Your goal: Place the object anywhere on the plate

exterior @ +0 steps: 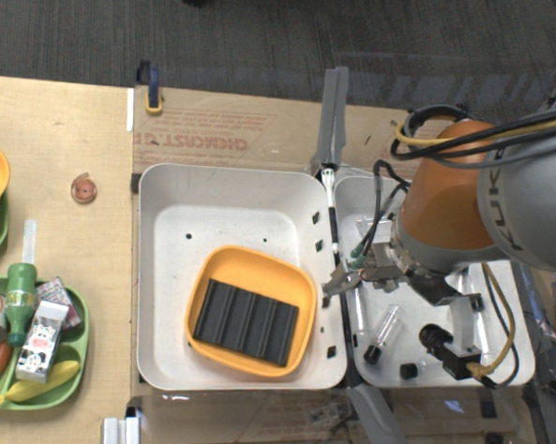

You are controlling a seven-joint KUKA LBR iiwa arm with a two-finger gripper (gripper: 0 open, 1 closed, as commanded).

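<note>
Two white bins [163, 256] side by side. Left bin: one orange plate [297, 288], one black ridged block [245, 322] on it. Left of bins: one green tray [72, 368], one green bottle [20, 294], one pink disc [84, 189].

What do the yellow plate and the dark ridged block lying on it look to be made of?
Plate: probably moulded plastic, smooth with a slight sheen along its rounded rim. Ridged block: matte dark grey, no glints, possibly rubber or foam; the view cannot settle which.
</note>
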